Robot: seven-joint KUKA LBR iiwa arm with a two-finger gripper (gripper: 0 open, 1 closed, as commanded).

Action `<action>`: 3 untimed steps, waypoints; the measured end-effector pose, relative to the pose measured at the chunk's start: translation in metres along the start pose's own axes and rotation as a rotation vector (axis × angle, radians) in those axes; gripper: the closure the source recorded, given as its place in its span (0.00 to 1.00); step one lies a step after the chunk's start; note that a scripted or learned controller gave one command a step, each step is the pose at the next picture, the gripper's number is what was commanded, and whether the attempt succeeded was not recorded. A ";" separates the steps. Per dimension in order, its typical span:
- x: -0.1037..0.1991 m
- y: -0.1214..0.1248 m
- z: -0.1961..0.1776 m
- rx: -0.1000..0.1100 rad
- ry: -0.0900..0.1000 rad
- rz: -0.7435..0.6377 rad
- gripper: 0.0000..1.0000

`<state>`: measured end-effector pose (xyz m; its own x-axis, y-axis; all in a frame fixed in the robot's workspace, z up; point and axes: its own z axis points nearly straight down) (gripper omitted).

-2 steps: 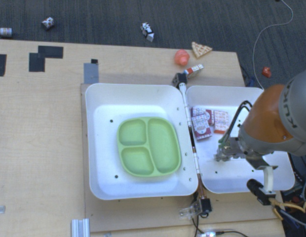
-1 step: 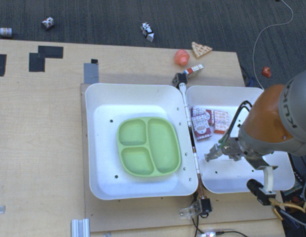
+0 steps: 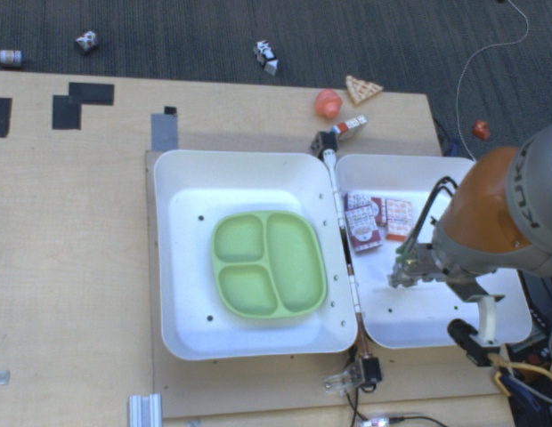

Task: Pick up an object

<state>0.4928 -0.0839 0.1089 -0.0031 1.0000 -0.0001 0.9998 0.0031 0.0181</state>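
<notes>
A wooden bench point(image 3: 71, 238) carried two shallow white bins side by side. The left bin point(image 3: 182, 238) held a pale green divided plate point(image 3: 268, 264) with three compartments, lying flat near the bin's middle. The right bin point(image 3: 409, 318) held a few small red and white packets point(image 3: 376, 221), clustered in its upper left part, close to the seam between the bins. The grey arm with its orange band point(image 3: 485, 212) reached in from the right over the right bin. Its gripper point(image 3: 406, 272) hung low above the bin floor, just below and to the right of the packets. Whether the jaws were spread or closed could not be told from this angle, and nothing could be seen between them. Beyond the far edge of the bins lay a red ball point(image 3: 328, 103), a pizza-slice toy point(image 3: 362, 89) and a small red and white tube point(image 3: 351, 126)
</notes>
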 end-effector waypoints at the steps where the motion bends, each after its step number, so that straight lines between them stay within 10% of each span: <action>1: 0.000 0.000 0.000 0.000 0.000 -0.001 0.00; 2: 0.000 -0.004 0.022 0.010 -0.001 0.003 0.00; 3: 0.000 -0.002 0.011 0.004 -0.001 0.001 1.00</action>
<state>0.4911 -0.0840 0.0984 -0.0024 1.0000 -0.0012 0.9999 0.0024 0.0137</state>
